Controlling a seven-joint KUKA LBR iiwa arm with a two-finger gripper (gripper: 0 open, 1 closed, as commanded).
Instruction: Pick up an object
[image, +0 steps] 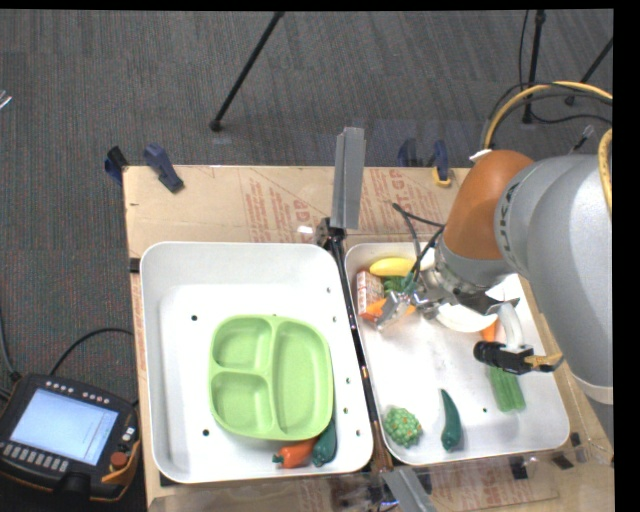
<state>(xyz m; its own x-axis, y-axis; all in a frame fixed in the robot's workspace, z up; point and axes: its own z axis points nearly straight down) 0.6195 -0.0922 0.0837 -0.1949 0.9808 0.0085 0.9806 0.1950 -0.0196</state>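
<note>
Where vegetables lie, right bin.

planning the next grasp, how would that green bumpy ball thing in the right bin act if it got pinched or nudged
The green bumpy ball looks rounded, so a nudge would probably roll it. Its knobbly surface may give fingers some purchase. It lies apart from the dark green pepper, so access seems easy.

Faint red printing runs across the brown board that covers the bench behind the bins, but the letters are too small and blurred to read. No other writing is legible.
</note>
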